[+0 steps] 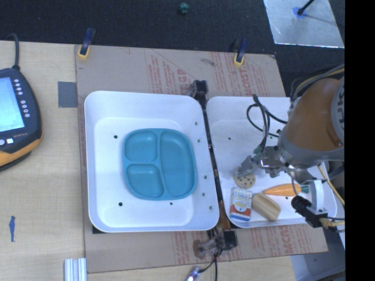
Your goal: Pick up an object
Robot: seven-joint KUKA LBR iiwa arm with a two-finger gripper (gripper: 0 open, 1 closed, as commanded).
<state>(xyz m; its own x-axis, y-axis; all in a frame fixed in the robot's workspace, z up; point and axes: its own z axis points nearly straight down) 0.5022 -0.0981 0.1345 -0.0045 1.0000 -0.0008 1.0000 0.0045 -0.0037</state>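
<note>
Down in the right bin [234, 122], the gripper [251, 167] hangs part open with nothing between its 2 fingers, just above the round cracker [244, 180] at its 6 o'clock (probably light, stiff, brittle), best pinched gently across its edges.

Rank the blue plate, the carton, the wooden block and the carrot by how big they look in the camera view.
1. Blue plate
2. Carton
3. Wooden block and carrot: too alike to rank; the arm partly hides the carrot.

the pincer [253, 164] hangs low in the right bin [234, 113], a round biscuit [244, 180] just beneath it, a carrot [280, 189] and carton [241, 205] nearby.
</note>
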